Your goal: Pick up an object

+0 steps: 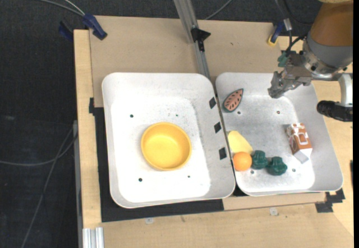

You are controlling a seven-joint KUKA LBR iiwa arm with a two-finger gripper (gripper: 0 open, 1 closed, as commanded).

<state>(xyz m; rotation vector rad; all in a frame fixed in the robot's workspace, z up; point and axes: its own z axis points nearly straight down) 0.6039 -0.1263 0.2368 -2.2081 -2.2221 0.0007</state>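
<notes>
Camera view: end effector [279, 88] poised over upper part of right bin [322, 157], above bare floor; nothing between fingers; spread or pressed together, cannot tell.

Candidate objects scattered in right bin: leaf-shaped piece [233, 99] near upper left rim; yellow piece [239, 141] touching orange ball [242, 161]; green toy [268, 163] just beside ball; white-orange block [299, 141] apart, toward right rim. Block likely easiest pick: open floor on all sides. Cluster crowded near divider and front rim.

Left bin [120, 95]: yellow bowl [165, 145] alone, plenty of room. Both bins on table [146, 45].
</notes>
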